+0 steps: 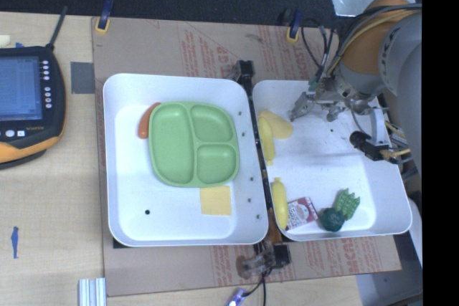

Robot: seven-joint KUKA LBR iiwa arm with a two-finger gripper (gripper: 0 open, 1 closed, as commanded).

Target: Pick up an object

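Gripper (pixel 313 108) above right bin (pixel 391 186) far edge; middle floor open.

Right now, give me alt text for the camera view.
The gripper hangs over the right bin's far end, away from its yellow pieces and broccoli. The left bin holds a green divided plate.

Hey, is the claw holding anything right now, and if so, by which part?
Nothing is held. The claw hangs over bare floor near the back of the right bin, with nothing between its fingers; the nearest item, a yellow piece, lies apart from it.
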